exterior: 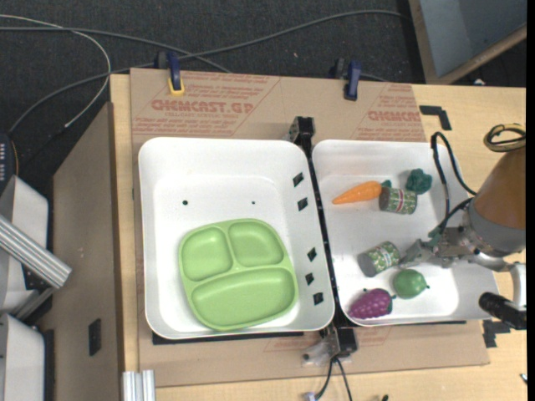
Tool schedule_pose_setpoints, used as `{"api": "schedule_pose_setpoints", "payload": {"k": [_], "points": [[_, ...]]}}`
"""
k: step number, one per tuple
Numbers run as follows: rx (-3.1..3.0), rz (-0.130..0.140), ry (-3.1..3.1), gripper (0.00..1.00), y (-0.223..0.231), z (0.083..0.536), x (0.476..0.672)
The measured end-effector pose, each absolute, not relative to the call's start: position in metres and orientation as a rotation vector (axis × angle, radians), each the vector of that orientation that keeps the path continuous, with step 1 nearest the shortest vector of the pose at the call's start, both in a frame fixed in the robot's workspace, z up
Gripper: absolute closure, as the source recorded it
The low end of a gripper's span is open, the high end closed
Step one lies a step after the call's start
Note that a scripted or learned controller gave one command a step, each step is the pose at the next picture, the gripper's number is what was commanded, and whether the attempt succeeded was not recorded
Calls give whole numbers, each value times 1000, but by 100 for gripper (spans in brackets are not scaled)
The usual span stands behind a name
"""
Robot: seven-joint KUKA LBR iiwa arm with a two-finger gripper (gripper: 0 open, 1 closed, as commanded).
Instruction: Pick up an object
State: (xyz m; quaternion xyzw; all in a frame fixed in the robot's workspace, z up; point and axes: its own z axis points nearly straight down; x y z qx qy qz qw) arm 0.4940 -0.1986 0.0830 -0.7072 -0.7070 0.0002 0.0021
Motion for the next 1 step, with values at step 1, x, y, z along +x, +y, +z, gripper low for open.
{"api": "schedule_pose_setpoints", "payload": {"k": [1], "points": [[-2222, -3, -2220, 100, -199, 96, 495]]}}
